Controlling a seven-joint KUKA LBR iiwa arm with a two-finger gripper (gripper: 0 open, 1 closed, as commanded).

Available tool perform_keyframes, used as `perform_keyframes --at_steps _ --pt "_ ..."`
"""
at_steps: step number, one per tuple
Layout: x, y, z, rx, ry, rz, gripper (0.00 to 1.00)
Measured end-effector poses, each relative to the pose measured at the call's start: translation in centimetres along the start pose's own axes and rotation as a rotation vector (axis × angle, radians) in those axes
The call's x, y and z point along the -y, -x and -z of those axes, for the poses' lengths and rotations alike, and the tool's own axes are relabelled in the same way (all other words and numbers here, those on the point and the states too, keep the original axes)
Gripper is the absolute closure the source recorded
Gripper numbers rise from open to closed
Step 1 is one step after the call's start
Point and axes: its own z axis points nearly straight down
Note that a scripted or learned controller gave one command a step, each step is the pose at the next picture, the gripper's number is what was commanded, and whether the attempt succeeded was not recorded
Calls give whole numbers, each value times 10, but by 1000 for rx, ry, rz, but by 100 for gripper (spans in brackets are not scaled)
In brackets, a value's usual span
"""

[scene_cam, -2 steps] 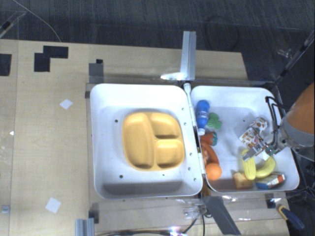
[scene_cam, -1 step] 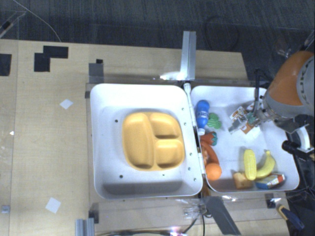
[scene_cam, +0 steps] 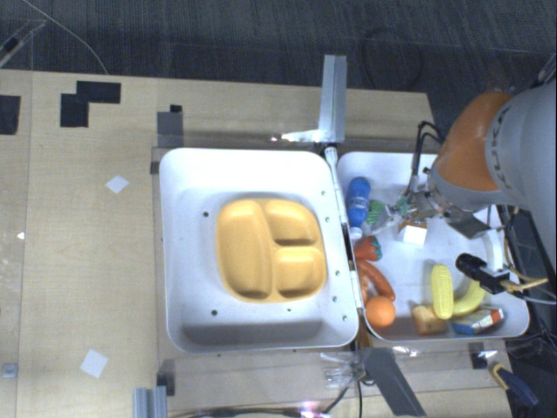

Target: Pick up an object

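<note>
Camera view: tool point(scene_cam: 416, 214) above right bin point(scene_cam: 513, 325), grip state unreadable; corn cob point(scene_cam: 442, 290) long axis near-vertical.

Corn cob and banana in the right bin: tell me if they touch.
Touching. The camera view shows the corn cob lying against the banana, with no gap between them.

A single fixed camera is looking down at a slant from well above the bench point(scene_cam: 78, 277), taking in both white bins side by side: the left bin point(scene_cam: 187, 233) sitting mid-frame, the right bin point(scene_cam: 513, 320) nearing the right edge. The arm point(scene_cam: 496, 146) is entering from the right, and dark floor is showing along the top.
</note>
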Motion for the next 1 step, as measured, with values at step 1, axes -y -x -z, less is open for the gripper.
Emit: perform_keyframes --at_steps 1 --pt "-46 51 -5 -13 -13 151 0"
